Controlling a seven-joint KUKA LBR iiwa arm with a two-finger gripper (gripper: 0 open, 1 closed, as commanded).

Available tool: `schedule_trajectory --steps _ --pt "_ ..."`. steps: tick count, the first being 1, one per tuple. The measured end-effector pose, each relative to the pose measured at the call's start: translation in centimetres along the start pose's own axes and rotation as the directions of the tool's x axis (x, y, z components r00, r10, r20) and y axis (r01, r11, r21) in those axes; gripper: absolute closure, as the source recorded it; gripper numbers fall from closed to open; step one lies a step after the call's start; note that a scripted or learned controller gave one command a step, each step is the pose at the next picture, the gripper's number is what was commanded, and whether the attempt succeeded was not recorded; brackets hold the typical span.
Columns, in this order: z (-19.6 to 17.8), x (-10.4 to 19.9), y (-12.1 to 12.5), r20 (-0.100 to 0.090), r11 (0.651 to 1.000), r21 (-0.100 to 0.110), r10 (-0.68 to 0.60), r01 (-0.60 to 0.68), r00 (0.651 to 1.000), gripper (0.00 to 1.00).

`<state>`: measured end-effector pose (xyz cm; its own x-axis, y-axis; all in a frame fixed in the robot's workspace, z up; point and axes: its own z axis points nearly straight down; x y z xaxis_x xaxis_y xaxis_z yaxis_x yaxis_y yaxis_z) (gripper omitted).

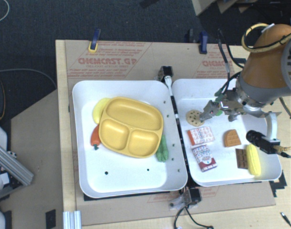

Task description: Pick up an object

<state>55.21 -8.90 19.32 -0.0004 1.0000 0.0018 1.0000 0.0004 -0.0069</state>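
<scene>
White right bin (183, 92) | round tan cookie (194, 117), dark-dotted | tool (213, 109) beside

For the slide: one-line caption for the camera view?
KUKA gripper hovers over the right bin near a round cookie; yellow divided tray fills the left bin.

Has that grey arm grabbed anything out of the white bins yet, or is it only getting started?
Nothing looks picked up yet. The two-finger gripper hangs low over the right white bin, near the round tan perforated cookie, with nothing visibly between its fingers. The red-and-white packets, the brown toast-shaped piece and the yellow corn cob lie in that bin. The grasp and lift remain.
</scene>
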Motion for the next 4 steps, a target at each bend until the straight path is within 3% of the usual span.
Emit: schedule_trajectory --steps 2,3,4 --pt "9.4 -0.4 0.1 0.0 1.0 -0.003 0.001 -0.001 1.0 0.0" --pt "10.4 -0.3 0.3 -0.003 1.0 -0.008 0.0 0.0 1.0 0.0" --pt "9.1 -0.7 0.7 0.009 1.0 -0.027 0.004 -0.003 1.0 1.0"
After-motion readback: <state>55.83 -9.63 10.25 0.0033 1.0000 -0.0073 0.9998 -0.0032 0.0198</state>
